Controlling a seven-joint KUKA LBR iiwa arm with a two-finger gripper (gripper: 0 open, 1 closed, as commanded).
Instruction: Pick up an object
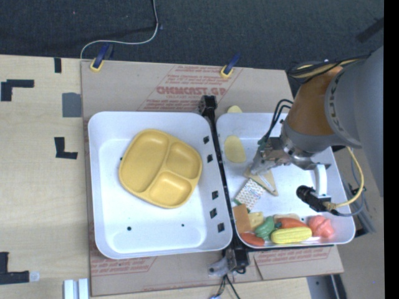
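Plainly, we see the pincer (265, 167) low in the right bin (340, 185), just over a pale wedge (267, 180) beside a checkered cracker (249, 195). We judge the wedge light, stiff and rather slick, best taken across its thin sides. Whether the pincer stands wide or narrow we cannot tell. The toy food (283, 229) crowding the near wall blurs together.

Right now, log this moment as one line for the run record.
arm: over right bin | gripper: low, above pale wedge | grasp: unconfirmed | yellow tray: left bin
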